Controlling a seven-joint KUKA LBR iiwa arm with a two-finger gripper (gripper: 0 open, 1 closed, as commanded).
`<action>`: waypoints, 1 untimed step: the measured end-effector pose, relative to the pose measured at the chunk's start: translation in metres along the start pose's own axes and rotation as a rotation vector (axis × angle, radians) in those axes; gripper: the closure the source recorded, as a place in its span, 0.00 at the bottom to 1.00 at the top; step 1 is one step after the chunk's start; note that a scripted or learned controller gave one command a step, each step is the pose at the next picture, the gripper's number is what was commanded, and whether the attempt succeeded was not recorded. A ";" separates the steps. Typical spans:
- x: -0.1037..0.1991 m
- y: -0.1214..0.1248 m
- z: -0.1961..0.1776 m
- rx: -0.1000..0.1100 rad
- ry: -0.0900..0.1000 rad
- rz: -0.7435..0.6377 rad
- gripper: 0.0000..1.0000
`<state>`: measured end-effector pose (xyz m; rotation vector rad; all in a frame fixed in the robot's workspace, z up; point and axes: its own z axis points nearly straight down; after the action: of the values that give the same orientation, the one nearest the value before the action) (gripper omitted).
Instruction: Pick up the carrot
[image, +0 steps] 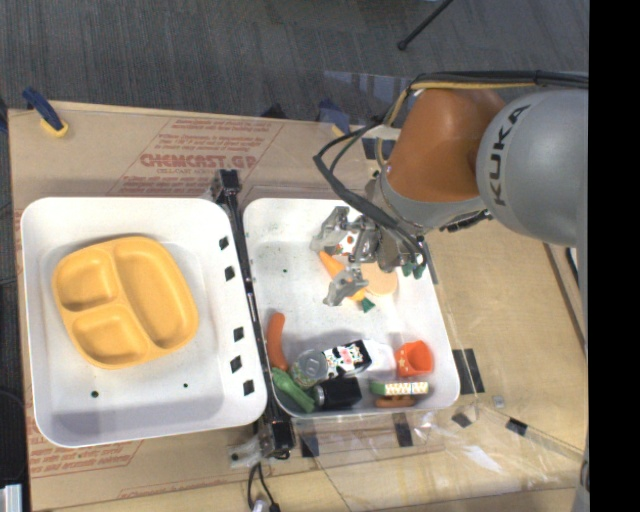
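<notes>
A cardboard-covered bench (500, 300) carries two shallow white bins side by side, with dark grey carpet (200, 45) beyond its far edge. A blue-and-yellow clamp (45, 112) sits at the far left corner of the cardboard.

The gripper (342, 258) hangs over the upper middle of the right bin (262, 240), below the arm's orange band (440, 145). Its two metal fingers (332, 229) stand apart, one toward the bin's far wall and one nearer the camera, with a gap between them. A short orange piece (329, 264) lies in that gap; whether the fingers touch it cannot be told. Just right of the gripper is a pale round disc (382, 284), with a small green bit (367, 305) at its near edge.

The carrot (275, 338) lies on the bin floor, below and left of the gripper and well apart from it, close to the bin's left wall. Its long axis runs roughly along that wall, tilted slightly, the far end leaning toward the gripper.

Along the near wall, below the gripper, sit a green vegetable (290, 390), a can (310, 366), a black-and-white carton (350, 356), an orange cup (414, 358) and a small tray (398, 390).

Far left of the gripper, the left bin (40, 400) holds a yellow divided plate (125, 300).
</notes>
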<state>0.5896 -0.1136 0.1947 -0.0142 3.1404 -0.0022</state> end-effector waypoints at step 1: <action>-0.011 -0.030 0.105 -0.004 0.011 -0.129 0.00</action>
<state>0.6009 -0.1437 0.0898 -0.2170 3.1441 0.0045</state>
